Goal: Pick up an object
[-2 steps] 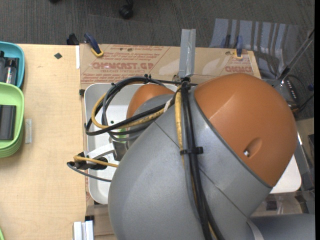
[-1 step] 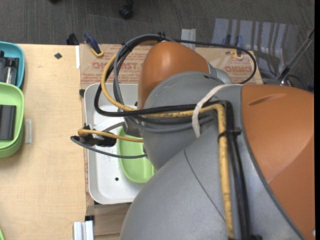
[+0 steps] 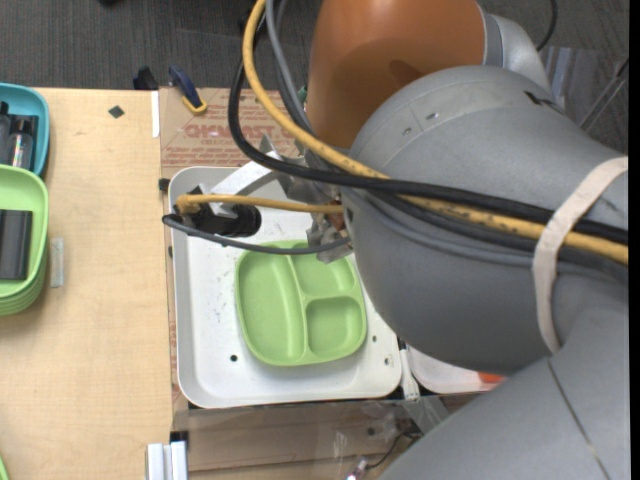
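Observation:
A light green divided plate (image 3: 300,308) lies flat in the left white bin (image 3: 205,348), filling its middle and right part. The grey arm with its orange band (image 3: 400,28) covers the upper right of the view. Its gripper (image 3: 328,236) reaches down at the plate's far edge, mostly hidden under the wrist and cables. Nothing is seen lifted off the bin floor.
A black and yellow cable loop (image 3: 225,218) hangs over the bin's far left corner. Green and blue trays (image 3: 20,228) are stacked at the left edge of the wooden bench. A sliver of the right bin (image 3: 450,373) shows under the arm.

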Available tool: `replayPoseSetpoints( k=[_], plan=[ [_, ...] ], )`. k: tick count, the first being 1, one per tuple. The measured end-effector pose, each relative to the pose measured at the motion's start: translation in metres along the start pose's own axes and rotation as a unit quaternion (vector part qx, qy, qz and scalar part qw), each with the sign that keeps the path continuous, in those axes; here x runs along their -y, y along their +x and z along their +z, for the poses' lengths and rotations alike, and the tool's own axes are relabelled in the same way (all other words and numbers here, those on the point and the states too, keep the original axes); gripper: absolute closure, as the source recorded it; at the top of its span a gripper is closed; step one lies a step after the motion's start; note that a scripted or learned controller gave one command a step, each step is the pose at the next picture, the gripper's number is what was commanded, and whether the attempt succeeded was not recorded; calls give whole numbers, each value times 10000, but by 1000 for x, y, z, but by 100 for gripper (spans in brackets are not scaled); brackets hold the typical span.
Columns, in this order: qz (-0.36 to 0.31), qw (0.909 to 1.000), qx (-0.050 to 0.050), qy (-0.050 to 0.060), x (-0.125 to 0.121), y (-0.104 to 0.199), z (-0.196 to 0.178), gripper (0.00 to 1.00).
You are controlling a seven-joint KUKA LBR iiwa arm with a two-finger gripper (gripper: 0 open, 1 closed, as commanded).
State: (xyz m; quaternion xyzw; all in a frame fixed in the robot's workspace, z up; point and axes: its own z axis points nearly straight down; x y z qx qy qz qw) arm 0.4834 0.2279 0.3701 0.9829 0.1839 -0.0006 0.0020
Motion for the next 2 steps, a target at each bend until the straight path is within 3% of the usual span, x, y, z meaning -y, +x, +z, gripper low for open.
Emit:
replayPoseSetpoints(
  k=[1, 2],
  plan=[
    [948, 9954, -64, 99, -8, -6, -79, 100],
    [555, 9985, 13, 0, 2, -5, 94, 100]
  ],
)
